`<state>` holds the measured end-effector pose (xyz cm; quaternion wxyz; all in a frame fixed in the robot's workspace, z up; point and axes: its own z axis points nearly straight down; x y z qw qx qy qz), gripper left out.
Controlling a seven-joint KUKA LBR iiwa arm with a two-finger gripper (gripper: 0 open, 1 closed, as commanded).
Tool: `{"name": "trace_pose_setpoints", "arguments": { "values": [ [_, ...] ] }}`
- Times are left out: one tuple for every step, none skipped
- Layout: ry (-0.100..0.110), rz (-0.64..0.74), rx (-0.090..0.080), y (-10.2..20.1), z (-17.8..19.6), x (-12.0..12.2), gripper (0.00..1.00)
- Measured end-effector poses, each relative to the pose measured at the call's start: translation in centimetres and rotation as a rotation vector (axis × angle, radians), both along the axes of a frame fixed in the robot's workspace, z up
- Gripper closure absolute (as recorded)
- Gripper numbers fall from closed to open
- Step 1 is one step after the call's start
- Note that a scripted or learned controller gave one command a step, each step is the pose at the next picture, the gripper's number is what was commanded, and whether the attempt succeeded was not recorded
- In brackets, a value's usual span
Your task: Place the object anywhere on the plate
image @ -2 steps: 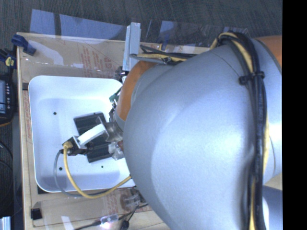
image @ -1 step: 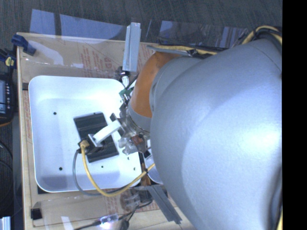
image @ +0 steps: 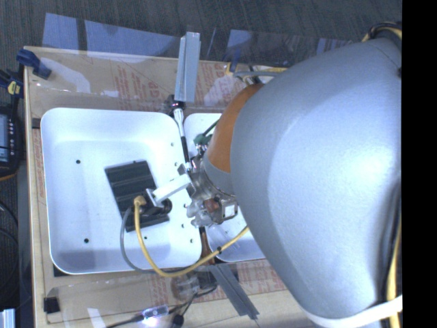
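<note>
Across the right half of the view, the grey arm point(image: 321, 169) loomed over everything, its rounded shell covering most of the right bin point(image: 201, 125), so that little more than a white corner at the top and a sliver of rim at the bottom could be seen. An orange band point(image: 229, 135) showed where the shell narrowed toward the wrist. Under it lay the bench point(image: 102, 74), pale brown with faint red print, bearing both bins side by side. The left bin point(image: 75, 135) sat fully open to sight, white and shallow with rounded corners. A black ribbed slab point(image: 128, 180) lay flat on its floor, a little left of the middle and turned at a slant to the walls. The pincer point(image: 205, 210) hung low over the seam between the two bins, to the right of the slab, near it but apart from it. Whether the pincer was spread or pressed together could not be told, since the wrist and its fittings crowded over it.
</note>
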<state>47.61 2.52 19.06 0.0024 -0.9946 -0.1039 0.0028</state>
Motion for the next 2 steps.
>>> {"name": "trace_pose_setpoints", "arguments": {
  "values": [
    [0.0,0.004,-0.004,9.9,-5.4,-0.1,1.0],
    [-0.004,0.198,-0.003,17.0,-4.3,-0.1,1.0]
  ]
}}
